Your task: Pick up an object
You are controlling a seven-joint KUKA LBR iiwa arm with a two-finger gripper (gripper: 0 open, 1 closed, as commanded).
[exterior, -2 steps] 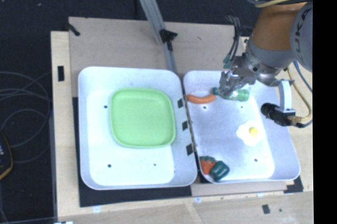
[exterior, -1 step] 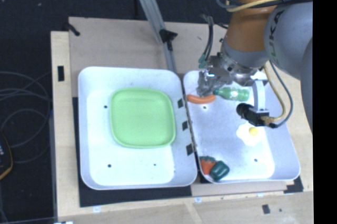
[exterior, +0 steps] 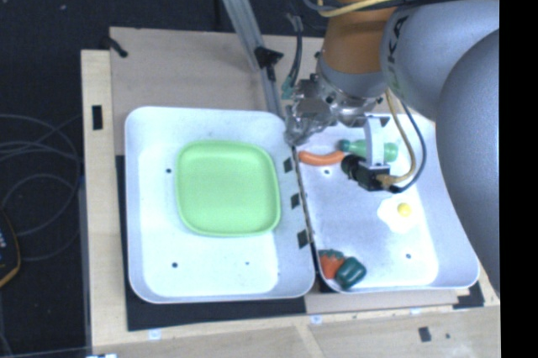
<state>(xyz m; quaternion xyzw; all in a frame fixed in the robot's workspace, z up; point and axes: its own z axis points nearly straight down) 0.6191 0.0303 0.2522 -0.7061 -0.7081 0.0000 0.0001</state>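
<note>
Bench (exterior: 101, 180): light wood top, bearing two shallow white bins side by side, a dark mat under them.

Left bin (exterior: 147, 205): holds one green plate (exterior: 228, 187), square with rounded corners, lying flat near the bin's middle. Small dark dots on the bin floor around it.

Right bin (exterior: 420, 251): holds the loose items.
- Orange carrot (exterior: 318, 155), long and thin, lying flat near the far left of the bin, just beside the divider between the bins.
- Green bottle (exterior: 368, 149), on its side, just right of the carrot and partly behind a black fitting on the arm.
- Fried egg (exterior: 398, 213), white with a yellow centre, near the middle right, apart from the others.
- Teal block (exterior: 350, 271) and a small orange-red piece (exterior: 331, 262), touching each other in the near left corner.

Arm (exterior: 454, 54): grey, with an orange band (exterior: 370, 3), reaching in from the right and covering the far right part of the right bin. Cables loop around the wrist and hang over the bottle.

Gripper (exterior: 299, 128): low over the far left corner of the right bin, just above the carrot's left end and against the divider. Whether it is spread or pressed together cannot be told; nothing is seen pinched in it.

Metal rail (exterior: 235, 3): slants from the top of the view down to the gripper area.
</note>
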